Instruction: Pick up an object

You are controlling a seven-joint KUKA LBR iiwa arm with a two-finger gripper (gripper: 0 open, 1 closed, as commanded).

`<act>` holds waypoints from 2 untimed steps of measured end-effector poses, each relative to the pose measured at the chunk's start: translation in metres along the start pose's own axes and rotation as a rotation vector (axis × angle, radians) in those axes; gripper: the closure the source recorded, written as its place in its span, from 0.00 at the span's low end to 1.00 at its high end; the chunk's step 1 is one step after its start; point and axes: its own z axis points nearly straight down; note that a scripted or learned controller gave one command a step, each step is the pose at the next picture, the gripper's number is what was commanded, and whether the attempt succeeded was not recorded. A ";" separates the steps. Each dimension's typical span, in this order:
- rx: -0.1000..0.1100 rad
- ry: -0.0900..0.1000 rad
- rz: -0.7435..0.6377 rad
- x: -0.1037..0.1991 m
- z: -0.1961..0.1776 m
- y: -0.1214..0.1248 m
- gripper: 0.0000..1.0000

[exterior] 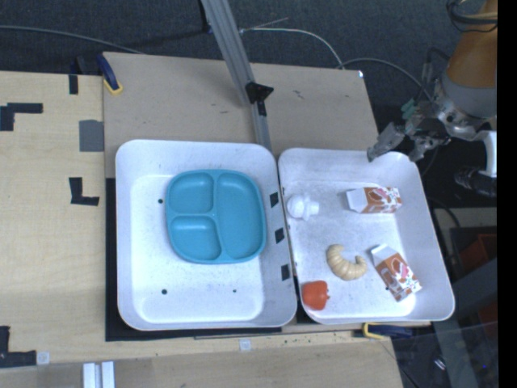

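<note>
Camera view: two cartons (373, 200) (396, 272), one croissant (345, 263), one tomato (316, 295).

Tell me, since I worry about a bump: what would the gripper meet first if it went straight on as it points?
Probably the far rim of the right bin, since the gripper points down and left just above it. Depth is unclear, so this is a guess.

The wooden bench (202, 95) bears two white bins (137, 233), side by side.
</note>
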 end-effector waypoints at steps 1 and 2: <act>0.000 -0.001 0.000 0.000 0.000 0.000 0.00; 0.006 0.000 0.002 -0.008 0.060 0.000 0.00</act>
